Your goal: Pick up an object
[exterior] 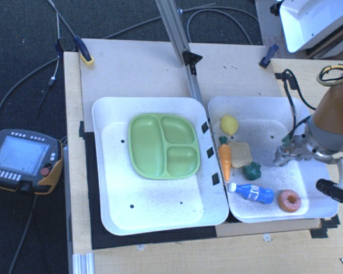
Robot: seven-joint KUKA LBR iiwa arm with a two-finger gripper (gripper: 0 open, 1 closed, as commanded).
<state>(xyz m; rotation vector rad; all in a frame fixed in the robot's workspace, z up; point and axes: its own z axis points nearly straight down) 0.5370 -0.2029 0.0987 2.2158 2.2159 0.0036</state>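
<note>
The gripper [283,154] hangs low over the right bin [274,110], near its right side. I cannot tell if it is open or closed. In that bin sit a yellow lemon [229,124], a carrot [225,160], a slice of bread [240,154], a green broccoli [252,170], a blue bottle [253,192] and a pink donut [289,200]. A green plate [163,145] lies in the left bin [120,210].
</note>
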